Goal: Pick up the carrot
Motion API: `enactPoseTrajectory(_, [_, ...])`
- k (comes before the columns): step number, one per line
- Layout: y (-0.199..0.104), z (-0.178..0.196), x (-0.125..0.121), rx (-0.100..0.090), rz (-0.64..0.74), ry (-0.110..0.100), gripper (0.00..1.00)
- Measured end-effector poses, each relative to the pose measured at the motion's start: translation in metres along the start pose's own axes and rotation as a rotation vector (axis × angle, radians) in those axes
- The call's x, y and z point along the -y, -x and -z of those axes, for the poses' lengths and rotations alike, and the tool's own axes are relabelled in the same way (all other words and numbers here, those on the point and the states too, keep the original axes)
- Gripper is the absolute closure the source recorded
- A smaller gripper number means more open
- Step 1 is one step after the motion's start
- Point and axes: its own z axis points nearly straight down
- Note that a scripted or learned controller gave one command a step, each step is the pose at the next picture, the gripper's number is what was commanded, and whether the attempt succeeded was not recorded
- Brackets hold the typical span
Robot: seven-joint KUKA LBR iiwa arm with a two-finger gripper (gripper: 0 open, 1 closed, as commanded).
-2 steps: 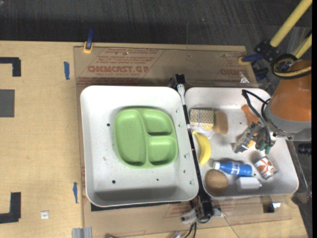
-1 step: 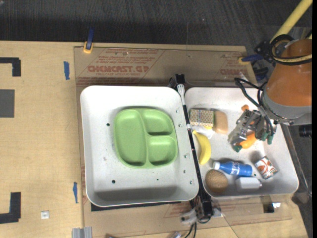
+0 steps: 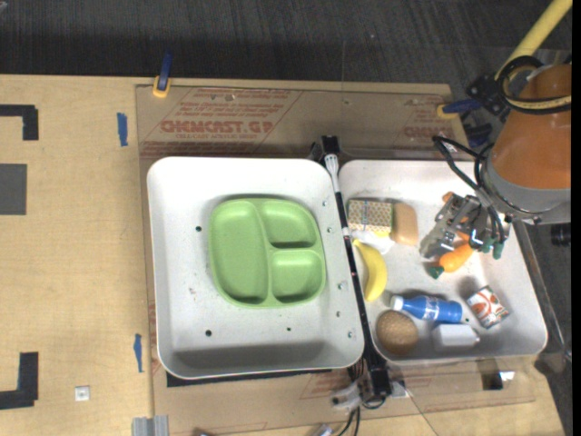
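A wooden bench with dark floor behind it

The bench top (image 3: 73, 243) is light brown wood. A flat sheet of brown cardboard (image 3: 227, 116) with red writing lies on it. Black tape marks (image 3: 23, 121) sit near the left edge, with a grey square (image 3: 11, 189) between them. Small bits of blue tape (image 3: 122, 128) stick to the wood, and a blue and yellow clamp (image 3: 163, 75) grips the far edge. Past the bench, the floor (image 3: 272, 21) is dark grey carpet. The light is soft and even.
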Motion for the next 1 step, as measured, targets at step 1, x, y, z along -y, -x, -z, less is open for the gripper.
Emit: enactPoseTrajectory(1, [0.0024, 0.0108, -0.0019, 0.012, -0.002, 0.005, 1.00])
